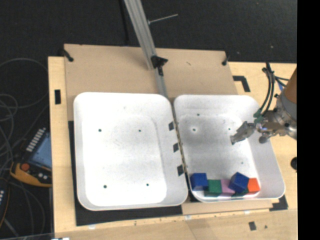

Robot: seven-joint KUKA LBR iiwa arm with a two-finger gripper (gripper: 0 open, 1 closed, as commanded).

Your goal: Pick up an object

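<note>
- Dark floor is seen around a pale wooden desk [125,69], on which two shallow white bins are set side by side.
- Left bin [125,149] is noted with nothing gathered in it; a slanted metal rail [142,29] is seen beyond.
- Right bin [220,119]: small blocks are clustered along its near edge — blue block [199,180], green block [214,186], second blue block [239,181], orange block [253,185].
- Claw [240,134] is held over the right bin's far-right part, well apart from the blocks; nothing is seen between its fingers. Whether it is open or closed cannot be told.
- Step judged: approach, before any grasp.
- Next move is judged to call for travel toward the near edge, alignment over one block, then descent.
</note>
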